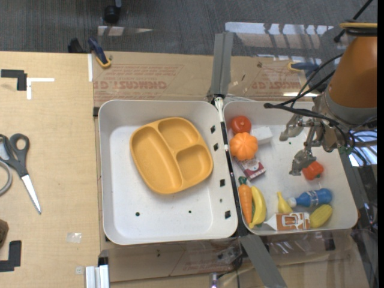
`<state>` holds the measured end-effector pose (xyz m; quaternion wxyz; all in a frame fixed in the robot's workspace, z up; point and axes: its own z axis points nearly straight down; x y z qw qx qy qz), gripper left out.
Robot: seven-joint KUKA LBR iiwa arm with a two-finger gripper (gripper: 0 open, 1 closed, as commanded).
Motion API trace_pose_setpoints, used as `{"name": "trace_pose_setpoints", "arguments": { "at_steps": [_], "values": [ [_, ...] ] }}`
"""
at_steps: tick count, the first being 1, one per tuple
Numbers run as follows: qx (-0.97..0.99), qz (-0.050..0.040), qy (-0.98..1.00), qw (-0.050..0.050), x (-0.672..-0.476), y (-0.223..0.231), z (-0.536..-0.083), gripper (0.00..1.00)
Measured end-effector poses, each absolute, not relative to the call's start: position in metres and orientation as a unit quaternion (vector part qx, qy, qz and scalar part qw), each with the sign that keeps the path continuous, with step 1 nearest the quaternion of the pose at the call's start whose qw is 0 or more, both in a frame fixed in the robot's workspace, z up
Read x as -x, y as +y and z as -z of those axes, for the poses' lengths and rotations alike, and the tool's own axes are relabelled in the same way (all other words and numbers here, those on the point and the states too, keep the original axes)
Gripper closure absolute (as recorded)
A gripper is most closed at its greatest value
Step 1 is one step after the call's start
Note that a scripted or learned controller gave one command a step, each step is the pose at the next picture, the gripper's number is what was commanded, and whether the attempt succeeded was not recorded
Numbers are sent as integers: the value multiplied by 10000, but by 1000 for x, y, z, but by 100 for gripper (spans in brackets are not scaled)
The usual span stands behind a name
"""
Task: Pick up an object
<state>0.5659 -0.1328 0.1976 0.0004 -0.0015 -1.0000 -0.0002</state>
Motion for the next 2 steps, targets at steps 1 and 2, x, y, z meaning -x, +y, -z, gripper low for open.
{"name": "trace_pose_setpoints", "arguments": {
  "at_steps": [1,2],
  "values": [
    [531,-4,-9986,-33,-596,-102,-104,0],
    [583,-15,-9983,-47,-599,-94,-98,0]
  ]
}}
